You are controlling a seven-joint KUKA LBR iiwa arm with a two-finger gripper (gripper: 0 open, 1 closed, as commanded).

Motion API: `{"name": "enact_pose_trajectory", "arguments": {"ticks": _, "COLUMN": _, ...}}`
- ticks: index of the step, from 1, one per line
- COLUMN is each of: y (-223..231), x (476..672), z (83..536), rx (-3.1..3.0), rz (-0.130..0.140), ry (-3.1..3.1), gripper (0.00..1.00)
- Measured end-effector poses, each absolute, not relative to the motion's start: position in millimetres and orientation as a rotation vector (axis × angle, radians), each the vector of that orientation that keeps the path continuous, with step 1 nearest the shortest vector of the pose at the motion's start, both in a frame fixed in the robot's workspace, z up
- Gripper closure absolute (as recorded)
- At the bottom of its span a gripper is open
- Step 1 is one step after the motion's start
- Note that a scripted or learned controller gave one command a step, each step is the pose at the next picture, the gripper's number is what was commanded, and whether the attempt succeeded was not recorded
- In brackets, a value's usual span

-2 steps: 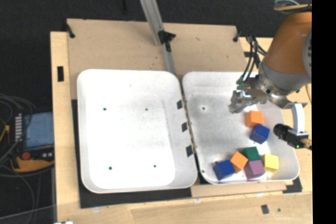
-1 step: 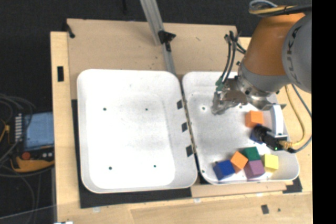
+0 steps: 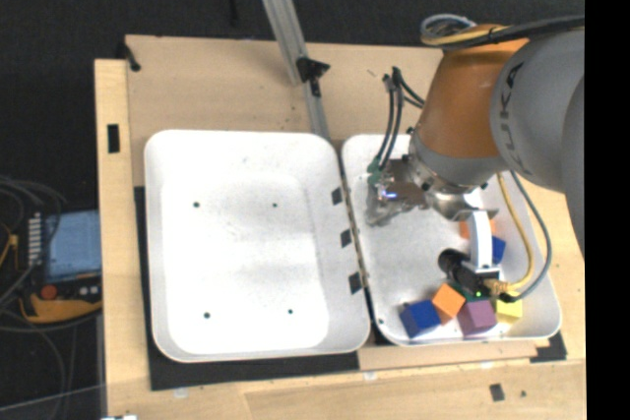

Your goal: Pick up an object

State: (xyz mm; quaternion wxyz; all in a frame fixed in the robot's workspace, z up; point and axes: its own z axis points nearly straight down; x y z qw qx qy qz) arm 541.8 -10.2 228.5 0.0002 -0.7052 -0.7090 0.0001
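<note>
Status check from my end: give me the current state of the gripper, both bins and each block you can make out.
Two-finger gripper: low over the right bin's near-left part, nothing seen between its fingers.
Left white bin: resting flat on the bench.
Right white bin: holding the blocks, clustered at its lower right corner.
Blue cube: resting on the bin floor.
Orange cube: resting, beside the blue cube.
Purple cube: resting.
Yellow block: resting, partly hidden.

On the worktop [image 3: 236, 84] two bins sit side by side, touching. My arm [image 3: 492, 113] reaches in over the right bin [image 3: 413, 256]. Against that bin's near wall lies a cluster of blocks [image 3: 461, 310], packed close together. The left bin [image 3: 246, 241] lies just beside the right bin's left wall.
</note>
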Motion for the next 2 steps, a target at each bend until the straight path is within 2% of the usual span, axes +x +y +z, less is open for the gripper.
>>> {"name": "enact_pose_trajectory", "arguments": {"ticks": 1, "y": 46.9, "x": 530.6, "z": 238.2, "rx": -2.210, "rz": -0.004, "ry": -2.230, "gripper": 1.00}}
{"name": "enact_pose_trajectory", "arguments": {"ticks": 2, "y": 93.2, "x": 506.1, "z": 227.1, "rx": -2.213, "rz": 0.001, "ry": -2.227, "gripper": 1.00}}
